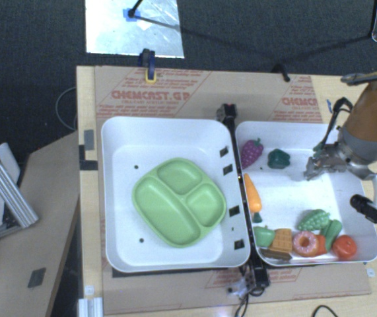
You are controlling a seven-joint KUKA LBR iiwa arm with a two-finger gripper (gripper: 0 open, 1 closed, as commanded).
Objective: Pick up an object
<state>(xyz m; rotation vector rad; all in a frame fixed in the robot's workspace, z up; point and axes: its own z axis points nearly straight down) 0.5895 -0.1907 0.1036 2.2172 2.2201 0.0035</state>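
White right bin (287, 197), toy foods, end effector (315, 167) above it, grip state unclear

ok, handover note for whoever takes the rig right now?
Gripper: low over the upper right of the right white bin, nothing seen held.
Toy food, all in the right bin: purple grape bunch and dark green pepper at the top, orange carrot along the left wall, pink frosted doughnut and red tomato in the bottom pile.
Left white bin: light green divided plate.
Done: nothing lifted.
Left: grasp and lift one object.
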